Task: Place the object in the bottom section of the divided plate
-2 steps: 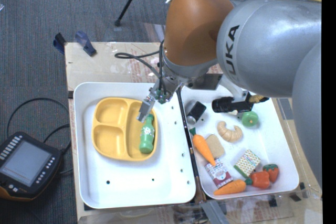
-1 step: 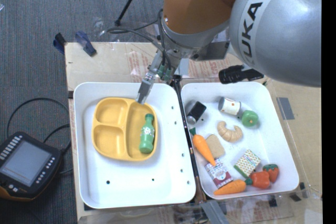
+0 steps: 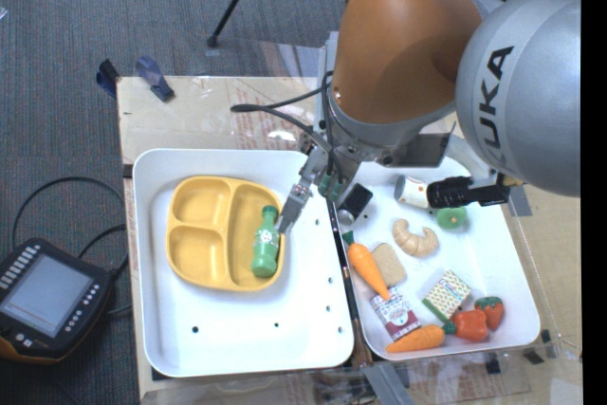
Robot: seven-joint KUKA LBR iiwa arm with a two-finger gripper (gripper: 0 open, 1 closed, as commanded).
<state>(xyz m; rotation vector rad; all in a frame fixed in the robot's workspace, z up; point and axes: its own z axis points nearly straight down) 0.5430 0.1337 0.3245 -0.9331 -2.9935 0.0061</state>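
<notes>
We observed the gripper (image 3: pixel 287 215) low over the left bin (image 3: pixel 247 341), its slim grey fingers slanting down and to the left from the wrist. We could not tell whether the gripper was open or closed; its tip sat right at the cap end of the green bottle (image 3: pixel 266 244), and the view did not show whether the two touched.

The green bottle lay just below the gripper tip, on its side, with its white neck toward the gripper. It rested in the large right-hand compartment of the yellow divided plate (image 3: pixel 204 232), its lower end near the plate's rim. The plate itself sat to the left of the gripper and below it, inside the left bin, with two smaller compartments on its far side from the gripper.

To the right of the gripper, in the right bin (image 3: pixel 512 266), we noted a scatter of toy food. Nearest, just below and right of the gripper, was a carrot (image 3: pixel 367 267) beside a slice of bread (image 3: pixel 388 264). Further right lay a croissant (image 3: pixel 415 238), a dark bottle (image 3: pixel 446 193) and a small green fruit (image 3: pixel 451 218). Well below and right of the gripper were a red ketchup packet (image 3: pixel 396 315), a second carrot (image 3: pixel 415 339), a patterned box (image 3: pixel 447 293) and a tomato (image 3: pixel 477 318).

Far to the left of the gripper, off the worktop (image 3: pixel 190 114), a teach pendant (image 3: pixel 47 297) rested on the floor.
</notes>
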